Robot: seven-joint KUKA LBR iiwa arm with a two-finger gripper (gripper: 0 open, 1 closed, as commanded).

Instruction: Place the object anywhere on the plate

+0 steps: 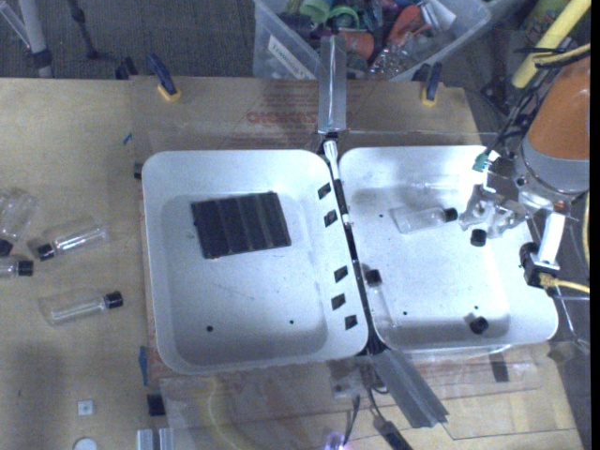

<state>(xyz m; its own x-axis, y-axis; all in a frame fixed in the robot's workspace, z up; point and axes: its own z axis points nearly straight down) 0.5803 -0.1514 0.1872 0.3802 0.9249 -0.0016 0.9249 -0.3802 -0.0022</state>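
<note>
A clear vial (420,218) with a black cap lies on its side in the right bin (422,289), in its upper middle, cap end pointing right. My gripper (483,218) hangs just to the right of that cap, low over the bin's right side, below the arm's orange band. Whether it touches the vial is unclear. The plate (240,223), a dark ribbed rectangle, lies flat in the upper left part of the left bin (244,326), far from the gripper, with nothing on it.
A small black piece (478,324) lies near the right bin's front edge. Black clips line the divider (339,251) between the bins. Spare clear vials (80,270) lie on the bench at left. A tub of coloured items (375,12) stands behind.
</note>
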